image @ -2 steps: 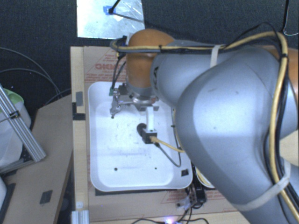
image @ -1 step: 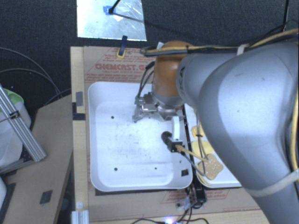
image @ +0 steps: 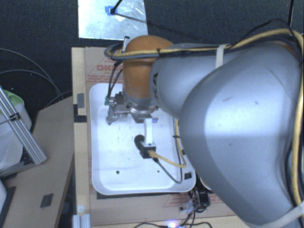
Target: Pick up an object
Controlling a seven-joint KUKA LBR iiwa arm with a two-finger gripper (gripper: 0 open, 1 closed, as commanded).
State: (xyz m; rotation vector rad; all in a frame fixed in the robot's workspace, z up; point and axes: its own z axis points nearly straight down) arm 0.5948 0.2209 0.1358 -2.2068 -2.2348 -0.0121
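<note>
My gripper (image: 134,120) hangs low over the far half of the left white bin (image: 118,175), under the orange band (image: 140,65) of the wrist. A white strip (image: 149,131) runs down from the gripper to a black plug (image: 142,147). From that plug a yellow cable (image: 171,163) curves right across the bin floor. A metal bracket (image: 113,112) sticks out on the gripper's left side. The big grey arm (image: 228,127) covers the right side of the bench and the other bin.
The bin rests on cardboard (image: 95,65) on a wooden bench (image: 52,141). A silver sheet (image: 111,11) lies at the back. Aluminium framing (image: 21,132) stands at the left edge. Black cables (image: 42,80) loop over the dark floor on the left.
</note>
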